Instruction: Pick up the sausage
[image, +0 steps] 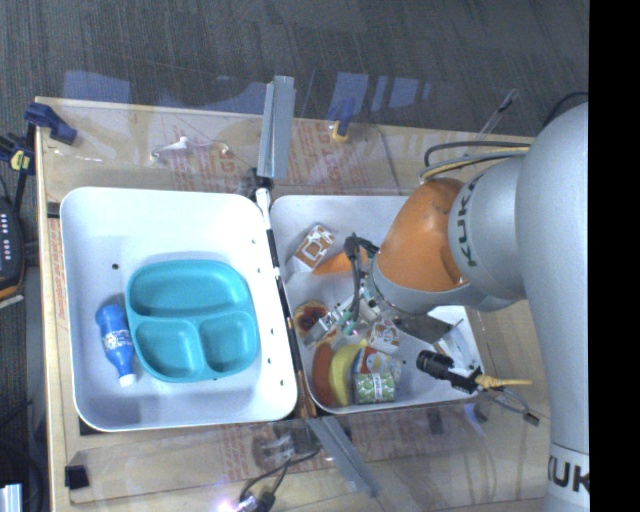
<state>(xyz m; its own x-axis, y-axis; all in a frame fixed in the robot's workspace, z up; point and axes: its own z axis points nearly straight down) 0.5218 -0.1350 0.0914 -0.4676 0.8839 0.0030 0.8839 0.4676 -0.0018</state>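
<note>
The sausage (321, 374), reddish brown and curved, lies in the near left corner of the right bin (390, 209), pressed against a yellow banana (346, 372). The arm reaches in from the right, and its orange band covers the bin's middle. My gripper (347, 316) points down over the cluttered left part of the bin, just above and behind the sausage and close to a dark red item (309, 318). Nothing can be seen held in it.
A green packet (377, 385) lies right of the banana, and a small brown-and-white carton (315, 245) sits at the back. The left bin (80, 215) holds a teal divided tray (192, 319) and a blue bottle (116, 342).
</note>
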